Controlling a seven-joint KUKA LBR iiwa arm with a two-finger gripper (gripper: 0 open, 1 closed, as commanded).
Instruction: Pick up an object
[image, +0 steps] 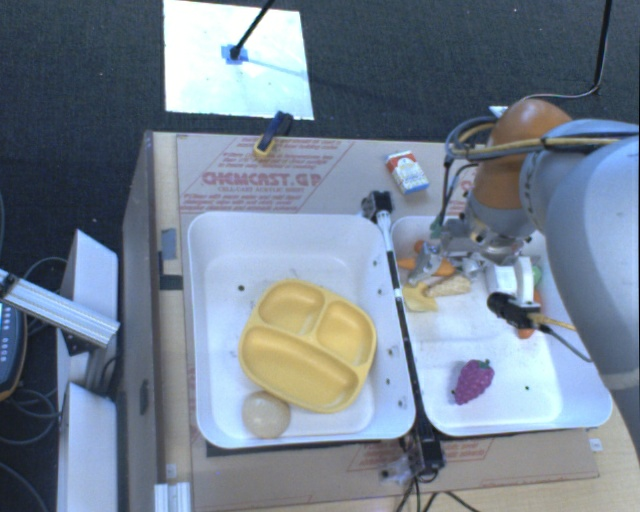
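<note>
My gripper (447, 258) low over far end of right bin (560, 405), amid orange and yellowish pieces (440, 287); grip state: cannot tell (wrist hides it). Best approach: settle square over one piece, avoid bin wall. Purple grape bunch (473, 380) lies apart, nearer front.

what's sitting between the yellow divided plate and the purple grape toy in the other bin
In the camera view, the touching walls of the two bins separate the yellow plate from the purple grapes; besides that ridge, just bare white bin floor.
</note>
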